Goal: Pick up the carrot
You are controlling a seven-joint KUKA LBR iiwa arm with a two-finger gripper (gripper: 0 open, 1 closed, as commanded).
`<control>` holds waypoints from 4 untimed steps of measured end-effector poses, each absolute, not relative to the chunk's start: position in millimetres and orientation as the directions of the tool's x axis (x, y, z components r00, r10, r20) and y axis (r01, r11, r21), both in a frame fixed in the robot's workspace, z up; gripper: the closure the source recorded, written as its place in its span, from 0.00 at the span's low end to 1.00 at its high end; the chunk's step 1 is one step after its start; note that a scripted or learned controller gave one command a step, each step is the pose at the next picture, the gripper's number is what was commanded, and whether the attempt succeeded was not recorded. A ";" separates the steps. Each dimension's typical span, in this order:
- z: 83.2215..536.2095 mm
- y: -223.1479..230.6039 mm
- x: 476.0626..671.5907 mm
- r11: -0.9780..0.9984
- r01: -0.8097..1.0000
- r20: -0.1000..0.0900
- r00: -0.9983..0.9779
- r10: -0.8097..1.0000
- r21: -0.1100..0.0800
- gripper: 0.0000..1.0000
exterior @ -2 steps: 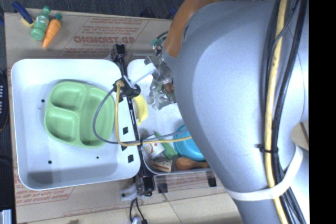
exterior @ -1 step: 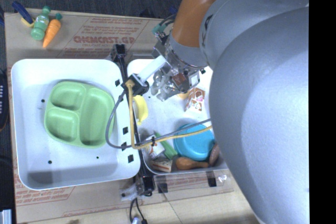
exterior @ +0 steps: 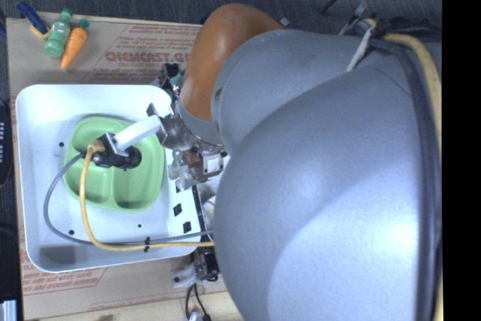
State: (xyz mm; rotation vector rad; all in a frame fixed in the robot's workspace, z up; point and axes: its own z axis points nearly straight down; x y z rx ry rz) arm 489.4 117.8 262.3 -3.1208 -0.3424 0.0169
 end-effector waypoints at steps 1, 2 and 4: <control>163.4 129.8 472.7 -0.977 0.211 -0.018 0.977 0.211 -0.004 1.00; 91.7 119.7 549.9 -0.886 0.463 -0.004 0.886 0.463 -0.010 1.00; 109.3 125.9 546.4 -0.872 0.489 -0.022 0.871 0.490 -0.030 1.00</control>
